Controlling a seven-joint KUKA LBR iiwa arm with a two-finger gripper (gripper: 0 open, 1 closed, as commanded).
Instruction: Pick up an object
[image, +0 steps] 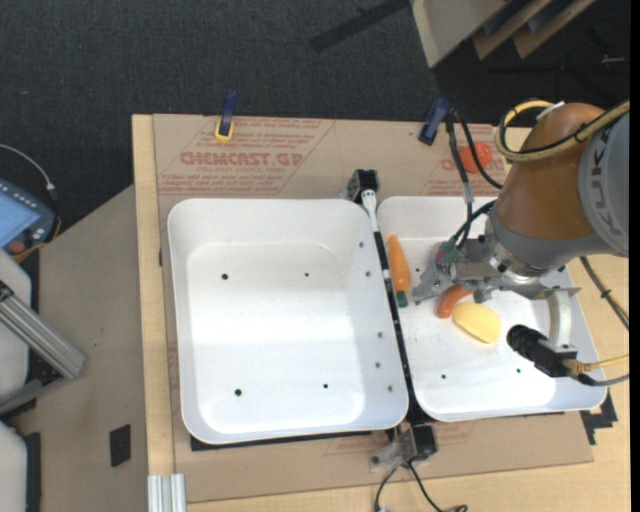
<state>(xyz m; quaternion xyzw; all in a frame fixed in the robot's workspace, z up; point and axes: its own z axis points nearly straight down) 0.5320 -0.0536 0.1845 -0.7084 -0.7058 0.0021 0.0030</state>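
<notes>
— Over the right bin (500, 395), gripper (447, 285) beside the red piece (451, 299) — is it gripping?
— Can't tell. Centre on one object — carrot (398, 265) or yellow lump (477, 322) — before lifting

Two white bins — the left bin (275, 315) dotted with small black spots, the right bin (480, 385) too. In the right one: an orange carrot (398, 265) with a green tip at 6 o'clock, a red-orange piece (450, 300), a pale yellow lump (478, 322). The arm (550, 190) is grey, banded orange.
</notes>
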